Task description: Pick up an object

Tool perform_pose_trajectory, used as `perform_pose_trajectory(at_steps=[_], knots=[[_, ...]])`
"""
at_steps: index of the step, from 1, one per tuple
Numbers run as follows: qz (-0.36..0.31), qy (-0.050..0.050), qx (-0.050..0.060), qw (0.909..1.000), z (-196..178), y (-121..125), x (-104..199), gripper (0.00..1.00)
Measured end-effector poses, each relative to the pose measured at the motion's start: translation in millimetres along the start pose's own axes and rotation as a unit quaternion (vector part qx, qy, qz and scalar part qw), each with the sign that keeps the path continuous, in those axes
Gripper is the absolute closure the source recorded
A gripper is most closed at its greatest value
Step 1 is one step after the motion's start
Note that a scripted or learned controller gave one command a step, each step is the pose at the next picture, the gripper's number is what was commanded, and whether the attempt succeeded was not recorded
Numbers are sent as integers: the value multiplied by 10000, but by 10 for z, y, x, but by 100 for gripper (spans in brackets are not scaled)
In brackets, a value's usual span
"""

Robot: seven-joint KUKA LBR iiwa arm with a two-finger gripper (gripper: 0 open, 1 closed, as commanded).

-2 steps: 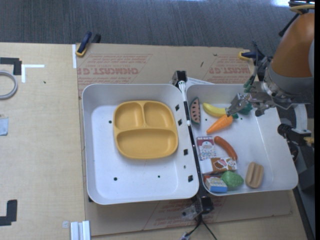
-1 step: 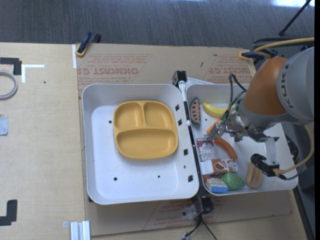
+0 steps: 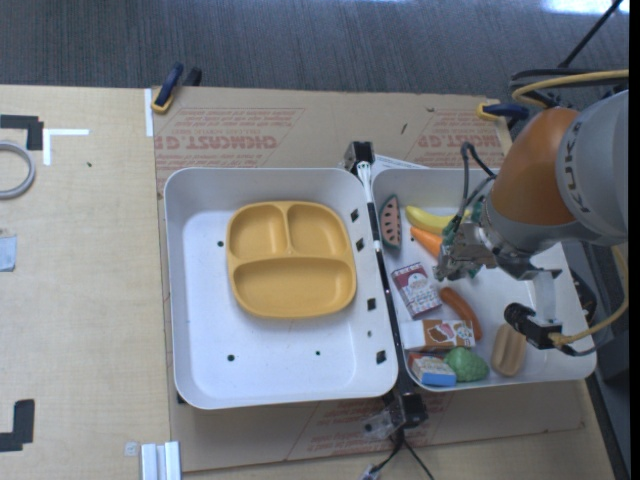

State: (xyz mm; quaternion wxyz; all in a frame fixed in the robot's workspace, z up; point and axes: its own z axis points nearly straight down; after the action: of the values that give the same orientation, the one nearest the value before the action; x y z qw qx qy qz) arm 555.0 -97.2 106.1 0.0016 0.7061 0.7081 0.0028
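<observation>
Grey arm's two-finger gripper [image 3: 458, 259] hangs low in the right white bin [image 3: 575, 363], just above a small red-and-white carton [image 3: 414, 289] and an orange sausage-shaped toy [image 3: 461, 311]; grip state can't tell. Yellow three-compartment plastic plate [image 3: 291, 258] sits in the left white bin [image 3: 200, 348].

1. The grey arm [image 3: 590, 168] is reaching in from the right, bending downward at its orange band [image 3: 530, 173].
2. The wrist is pointing down and to the left.
3. The gripper [image 3: 458, 264] is hanging low beneath the wrist, its dark tip aiming downward.
</observation>
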Motion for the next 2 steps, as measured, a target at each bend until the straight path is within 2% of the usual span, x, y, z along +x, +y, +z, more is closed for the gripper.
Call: perform_pose_trajectory(at_steps=[1,2], knots=[[-2,0,1,10000,0,0,0,0],[371,-11,-10,9993,107,-445,23,0]])
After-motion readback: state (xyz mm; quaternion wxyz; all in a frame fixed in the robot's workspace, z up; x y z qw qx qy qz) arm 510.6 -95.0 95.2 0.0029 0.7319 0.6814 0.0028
